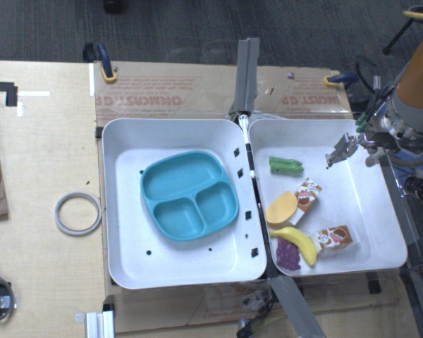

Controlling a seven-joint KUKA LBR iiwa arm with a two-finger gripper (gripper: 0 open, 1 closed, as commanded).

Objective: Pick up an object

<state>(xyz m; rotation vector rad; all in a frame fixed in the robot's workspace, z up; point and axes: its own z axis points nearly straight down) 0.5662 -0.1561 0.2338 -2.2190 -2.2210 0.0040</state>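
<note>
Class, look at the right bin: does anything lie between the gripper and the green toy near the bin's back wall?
Nothing visible does. The gripper hangs over the right bin, to the right of the green toy, with bare white floor between them. The banana, the two cartons and the rest lie nearer the front, off that line.

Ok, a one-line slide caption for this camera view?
Gripper poised over right bin of toy food, near green pepper; blue divided plate in left bin.

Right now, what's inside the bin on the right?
The right bin holds a green pepper, yellow chip, banana, purple grapes and two small cartons. The banana partly covers the grapes.
</note>
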